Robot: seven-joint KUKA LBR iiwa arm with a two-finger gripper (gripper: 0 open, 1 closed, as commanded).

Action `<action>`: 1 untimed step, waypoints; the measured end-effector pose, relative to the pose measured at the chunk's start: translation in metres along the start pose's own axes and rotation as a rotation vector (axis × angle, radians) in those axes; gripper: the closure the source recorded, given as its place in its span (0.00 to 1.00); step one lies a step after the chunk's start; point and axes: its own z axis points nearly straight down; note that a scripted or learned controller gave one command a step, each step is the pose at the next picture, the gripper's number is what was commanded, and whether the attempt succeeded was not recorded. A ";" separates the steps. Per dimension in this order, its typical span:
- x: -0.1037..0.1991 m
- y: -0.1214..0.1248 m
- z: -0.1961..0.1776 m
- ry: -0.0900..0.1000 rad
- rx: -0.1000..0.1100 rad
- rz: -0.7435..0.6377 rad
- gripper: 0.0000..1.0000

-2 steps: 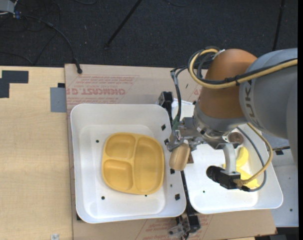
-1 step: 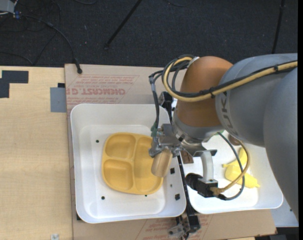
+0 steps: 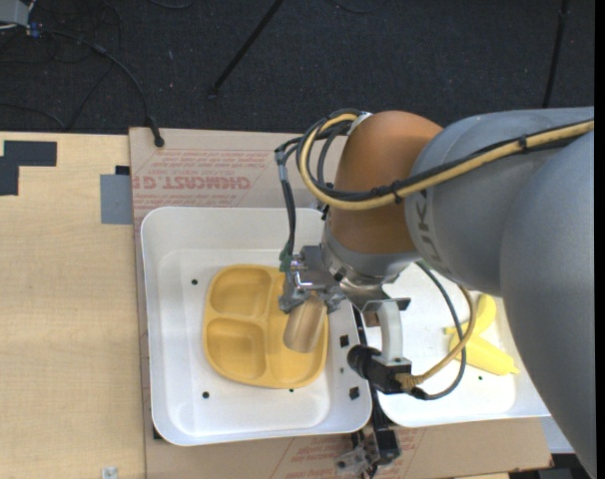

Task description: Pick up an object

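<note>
A dark floor strewn with cables lies behind a pale wooden bench (image 3: pixel 53 297), on which a cardboard sheet (image 3: pixel 208 173) carries two shallow white bins side by side. The left bin (image 3: pixel 168 267) holds a yellow tray (image 3: pixel 238 327) with three compartments, lying flat a little toward 3 o'clock of the bin's middle; its compartments hold nothing that can be made out. The right bin (image 3: pixel 452 402) is largely covered by the arm (image 3: pixel 512 238), whose orange band sits toward 12 o'clock over the wall between the bins; at about 3 o'clock in that bin lies a yellow object (image 3: pixel 482 352), partly hidden by the arm, its shape unclear. The gripper (image 3: pixel 304 325) hangs over the tray's 3 o'clock edge, a tan cylindrical part of it pointing down at the rim. Whether it is clenched, released or grasping the tray cannot be told from this angle. Black and yellow cables loop from the wrist toward 6 o'clock.
</note>
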 end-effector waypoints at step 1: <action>0.002 0.000 0.000 0.000 0.000 -0.001 0.00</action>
